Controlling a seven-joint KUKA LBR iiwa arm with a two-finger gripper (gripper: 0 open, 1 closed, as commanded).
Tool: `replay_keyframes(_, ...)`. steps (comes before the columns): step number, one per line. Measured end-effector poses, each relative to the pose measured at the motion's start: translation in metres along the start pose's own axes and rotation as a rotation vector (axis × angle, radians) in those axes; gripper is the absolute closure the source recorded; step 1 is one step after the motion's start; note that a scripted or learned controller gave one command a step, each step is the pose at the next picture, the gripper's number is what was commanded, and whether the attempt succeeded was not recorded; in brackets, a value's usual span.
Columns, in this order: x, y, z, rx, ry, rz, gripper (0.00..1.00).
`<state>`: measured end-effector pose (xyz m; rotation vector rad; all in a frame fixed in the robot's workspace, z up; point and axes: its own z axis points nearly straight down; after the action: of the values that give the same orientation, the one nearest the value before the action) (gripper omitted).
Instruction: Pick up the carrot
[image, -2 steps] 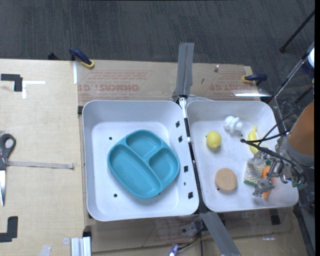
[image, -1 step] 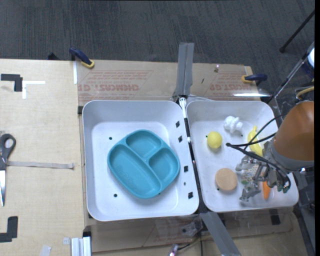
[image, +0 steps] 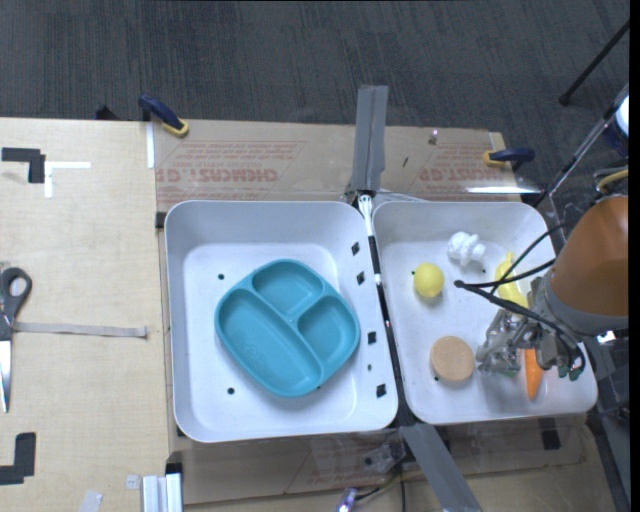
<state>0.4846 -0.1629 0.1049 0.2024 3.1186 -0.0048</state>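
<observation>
The carrot is a small orange piece lying in the right bin, near its front right corner. My gripper hangs low over the bin floor just left of the carrot, between it and a tan round disc. The arm's orange band and cables cover the bin's right side. I cannot make out how the gripper stands, and the carrot lies beside it rather than clearly inside it.
In the right bin also lie a yellow lemon, a white crumpled object and a yellow banana-like piece partly under the cables. A blue divided plate sits in the left bin. Scissors rest on the bench at far left.
</observation>
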Motion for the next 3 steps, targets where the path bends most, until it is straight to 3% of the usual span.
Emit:
replay_keyframes(1, -0.001, -0.023, -0.135, -0.001, 0.01, 0.091, 1.0)
replay_keyframes(2, -0.035, -0.056, -0.148, -0.003, 0.009, -0.219, 1.0)
replay_keyframes(3, -0.072, -0.051, -0.206, -0.005, 0.008, -0.466, 1.0)
